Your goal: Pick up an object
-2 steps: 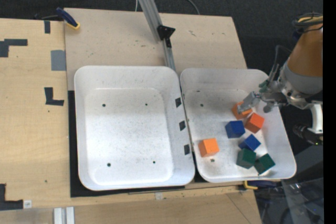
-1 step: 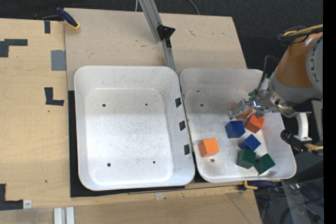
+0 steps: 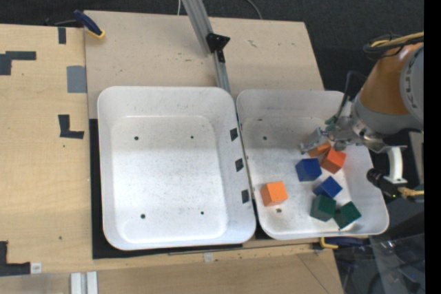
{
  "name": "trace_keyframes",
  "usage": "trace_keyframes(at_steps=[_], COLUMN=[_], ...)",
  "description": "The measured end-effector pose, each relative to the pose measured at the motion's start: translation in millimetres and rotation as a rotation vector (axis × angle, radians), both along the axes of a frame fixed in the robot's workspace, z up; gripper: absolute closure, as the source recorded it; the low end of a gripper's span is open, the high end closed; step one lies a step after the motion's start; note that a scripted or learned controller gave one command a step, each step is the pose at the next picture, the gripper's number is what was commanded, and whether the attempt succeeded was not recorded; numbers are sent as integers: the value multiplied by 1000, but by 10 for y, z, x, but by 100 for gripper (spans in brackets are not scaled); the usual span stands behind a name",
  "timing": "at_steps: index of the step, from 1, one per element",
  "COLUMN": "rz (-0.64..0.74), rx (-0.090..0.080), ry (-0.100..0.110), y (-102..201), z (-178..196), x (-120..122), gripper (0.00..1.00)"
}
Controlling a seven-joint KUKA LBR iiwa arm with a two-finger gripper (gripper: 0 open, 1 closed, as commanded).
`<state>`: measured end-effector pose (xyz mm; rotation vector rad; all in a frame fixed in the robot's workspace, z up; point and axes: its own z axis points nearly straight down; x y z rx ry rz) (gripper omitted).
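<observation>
claw low in right bin | can't tell its state | we'd single out one orange cube, lift straight

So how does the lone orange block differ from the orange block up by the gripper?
The lone orange block sits apart near the right bin's left side; the other orange block is crowded against a blue block, right under the gripper. The lone one looks lighter orange, the other redder. Both are small cubes.
</observation>
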<state>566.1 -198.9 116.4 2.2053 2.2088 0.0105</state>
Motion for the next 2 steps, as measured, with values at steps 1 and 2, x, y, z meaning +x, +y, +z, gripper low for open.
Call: trace_keyframes(at_steps=[1,2], rz=[1,-1], rx=[-1,8], ry=[-1,17], y=[1,-53], z=[86,522], x=[3,17], gripper=[100,100])
